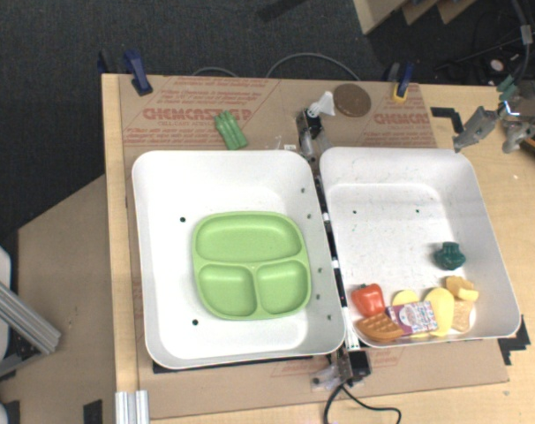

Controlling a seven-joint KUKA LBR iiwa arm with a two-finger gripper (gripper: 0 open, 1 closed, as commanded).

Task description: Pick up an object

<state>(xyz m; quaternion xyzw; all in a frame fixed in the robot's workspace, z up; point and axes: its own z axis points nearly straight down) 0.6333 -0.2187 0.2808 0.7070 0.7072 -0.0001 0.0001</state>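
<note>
toy food pile [415,312] (long axis left-right)

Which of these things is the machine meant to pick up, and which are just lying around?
For the job:
red toy pepper
dark green toy lump
yellow toy food pieces
right white bin

Lying about:
green divided plate
left white bin
green clip
brown disc

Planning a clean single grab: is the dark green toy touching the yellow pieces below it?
Apart. The camera view shows bare white bin floor between the dark green toy and the yellow pieces.
</note>
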